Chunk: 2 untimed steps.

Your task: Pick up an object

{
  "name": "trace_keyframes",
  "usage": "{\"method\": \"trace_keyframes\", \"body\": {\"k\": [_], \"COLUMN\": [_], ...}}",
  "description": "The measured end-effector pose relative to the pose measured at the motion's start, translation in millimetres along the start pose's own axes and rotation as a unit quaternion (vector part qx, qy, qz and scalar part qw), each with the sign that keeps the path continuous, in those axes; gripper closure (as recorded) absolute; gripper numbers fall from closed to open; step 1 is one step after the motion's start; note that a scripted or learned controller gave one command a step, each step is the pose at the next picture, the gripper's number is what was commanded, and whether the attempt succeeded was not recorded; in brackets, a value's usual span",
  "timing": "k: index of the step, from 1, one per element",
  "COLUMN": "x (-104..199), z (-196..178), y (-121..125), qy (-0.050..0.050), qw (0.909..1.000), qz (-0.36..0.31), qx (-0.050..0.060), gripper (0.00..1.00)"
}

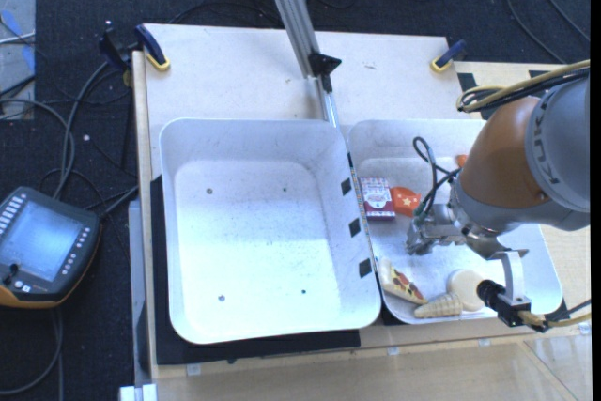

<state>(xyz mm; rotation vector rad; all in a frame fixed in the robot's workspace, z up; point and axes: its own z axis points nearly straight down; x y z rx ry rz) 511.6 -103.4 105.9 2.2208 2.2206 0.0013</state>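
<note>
Right bin (376, 141), landmark. Contents: red box (377, 197) near its left wall; orange item (405, 198) touching the box's right side; yellow wedge (401, 284) by the front-left corner; cone (449, 302) and white ball (466, 285) along the front rim. Pincer (423, 238) low over the bin's middle, right of the box; grip state cannot be told. Left bin (254, 221) adjoins on the bench (235, 70).

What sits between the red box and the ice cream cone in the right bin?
In the camera view, a flat wedge-shaped piece lies between the red box and the ice cream cone, beside the cone, low in the right bin.
</note>
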Motion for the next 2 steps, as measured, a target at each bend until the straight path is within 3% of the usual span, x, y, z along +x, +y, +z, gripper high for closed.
{"method": "trace_keyframes", "body": {"k": [1, 2], "x": [85, 180], "z": [-93, -89], "y": [1, -8], "qy": [0.001, 0.001], "qw": [1.0, 1.0], "qz": [-0.004, -0.004], "qx": [-0.003, 0.001], "gripper": [1.0, 1.0]}}
